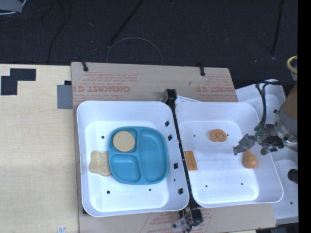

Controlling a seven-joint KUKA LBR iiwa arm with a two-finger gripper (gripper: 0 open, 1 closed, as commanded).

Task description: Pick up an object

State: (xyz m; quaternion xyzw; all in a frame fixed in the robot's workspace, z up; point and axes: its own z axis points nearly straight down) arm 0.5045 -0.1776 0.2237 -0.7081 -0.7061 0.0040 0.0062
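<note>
Camera view: two bins, five objects.

Blue divided plate holding a round cracker in left bin, gripper over right bin, orange pretzel, tan lump

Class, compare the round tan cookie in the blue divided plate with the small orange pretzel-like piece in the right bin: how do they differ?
The round tan cookie is a solid pale disc, while the orange pretzel-like piece is darker orange and looped. The cookie is the larger. It rests in a compartment of the blue divided plate in the left bin; the pretzel piece lies on the right bin floor. Both lie flat.
</note>
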